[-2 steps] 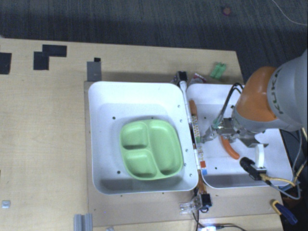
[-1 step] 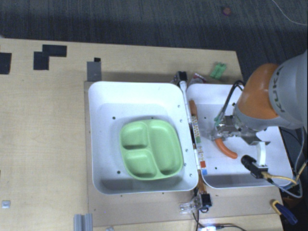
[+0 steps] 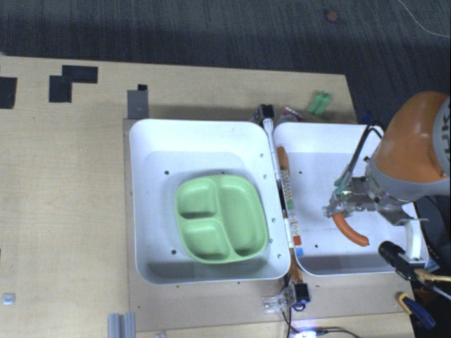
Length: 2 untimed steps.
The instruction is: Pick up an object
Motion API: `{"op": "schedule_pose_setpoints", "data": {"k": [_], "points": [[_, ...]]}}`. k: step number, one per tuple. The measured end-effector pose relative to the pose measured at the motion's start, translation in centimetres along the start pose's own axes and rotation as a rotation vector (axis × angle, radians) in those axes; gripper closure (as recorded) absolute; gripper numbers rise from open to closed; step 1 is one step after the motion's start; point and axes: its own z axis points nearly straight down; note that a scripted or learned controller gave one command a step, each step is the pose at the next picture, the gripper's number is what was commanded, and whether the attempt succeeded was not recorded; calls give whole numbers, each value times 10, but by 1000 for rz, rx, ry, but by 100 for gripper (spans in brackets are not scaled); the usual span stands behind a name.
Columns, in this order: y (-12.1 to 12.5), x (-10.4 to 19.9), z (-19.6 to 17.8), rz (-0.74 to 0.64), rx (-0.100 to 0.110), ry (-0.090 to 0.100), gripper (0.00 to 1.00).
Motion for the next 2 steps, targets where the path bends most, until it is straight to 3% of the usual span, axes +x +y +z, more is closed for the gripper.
{"op": "schedule_pose_setpoints", "data": {"k": [1,2], "points": [[-1,-14,-7,0,2,0,100],[71,13,-5,-4,1,1,100]]}}
